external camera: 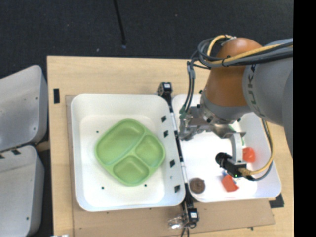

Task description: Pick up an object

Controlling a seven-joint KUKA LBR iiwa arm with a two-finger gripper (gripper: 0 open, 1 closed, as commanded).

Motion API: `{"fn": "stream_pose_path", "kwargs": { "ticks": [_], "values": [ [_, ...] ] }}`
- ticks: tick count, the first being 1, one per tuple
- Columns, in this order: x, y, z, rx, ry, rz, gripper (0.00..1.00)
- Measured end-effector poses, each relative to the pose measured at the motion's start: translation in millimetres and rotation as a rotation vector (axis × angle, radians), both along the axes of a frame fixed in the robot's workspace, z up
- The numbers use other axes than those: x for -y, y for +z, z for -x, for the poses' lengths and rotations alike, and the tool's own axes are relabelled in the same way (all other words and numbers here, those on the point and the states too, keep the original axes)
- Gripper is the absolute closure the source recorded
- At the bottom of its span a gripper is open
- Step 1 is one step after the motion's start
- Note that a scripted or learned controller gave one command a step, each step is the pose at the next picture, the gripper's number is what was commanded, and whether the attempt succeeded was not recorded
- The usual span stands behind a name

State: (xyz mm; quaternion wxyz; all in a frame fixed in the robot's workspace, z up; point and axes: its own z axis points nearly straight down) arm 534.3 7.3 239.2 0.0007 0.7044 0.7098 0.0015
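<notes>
A small brown round piece [197,185] looks the readiest object to pick. It lies toward the view's lower edge from the fingers [190,128], well apart from them and close to a corner of the white bin [207,154] they hang over. Being round, it shows no long axis. A red piece [229,183] lies on the arm's side of the brown one, and an orange piece [250,154] lies further out the same way. Across the two adjoining rims, on the side of the fingers away from the arm [232,83], a green divided plate [130,152] sits mid-floor in the neighbouring bin [79,132]. Both bins rest on the desk [59,73]. Whether the fingers are spread or pressed together cannot be told, because the wrist hides them. The corner walls beside the brown piece would likely crowd a descent.
</notes>
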Motion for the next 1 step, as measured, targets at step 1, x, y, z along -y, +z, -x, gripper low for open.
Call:
{"fn": "stream_pose_path", "kwargs": {
  "ticks": [1],
  "values": [
    [-50.3,-9.5,2.3,-0.004,-0.001,0.001,1.0]
  ]
}}
